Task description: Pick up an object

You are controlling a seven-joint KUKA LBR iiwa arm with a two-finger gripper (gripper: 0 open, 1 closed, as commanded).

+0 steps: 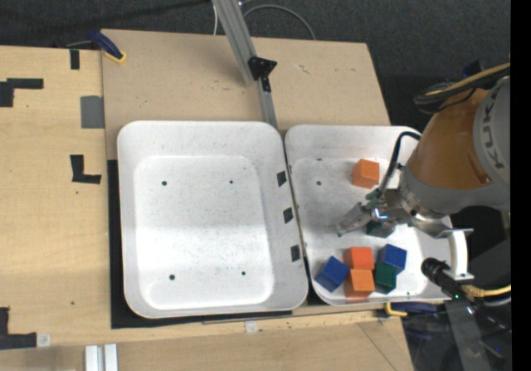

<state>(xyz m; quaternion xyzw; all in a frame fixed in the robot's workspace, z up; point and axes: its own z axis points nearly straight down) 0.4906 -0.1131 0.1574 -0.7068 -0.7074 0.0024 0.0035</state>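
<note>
Looking across the frame from the biggest thing down, you have the grey arm [465, 153] with its orange band filling the right side and reaching into the right bin [332, 145], while the left bin [199, 220] sits beside it at centre. The arm's bulk hides much of the right bin's right half, so you cannot check what lies under it.

The gripper [369, 218] sits low in the middle of the right bin, above the cluster of blocks at lower right. One finger [353, 220] juts out to the left; I cannot tell whether the jaws are spread or closed, and I see nothing between them.

Your main risk is the cluster itself. The blue block [332, 273], the two orange blocks [360, 268], the green block [385, 278] and the second blue block [393, 257] lie touching or just beside one another near the bin's lower wall. If you descend there, a finger probably lands on a neighbour rather than in a gap, and the blocks are pushed about instead of gripped. The wall also leaves little room on that side.

The lone orange block [366, 173], in the upper part of the bin, stands apart from the rest and looks the easier target, though the wrist is close beside it.
</note>
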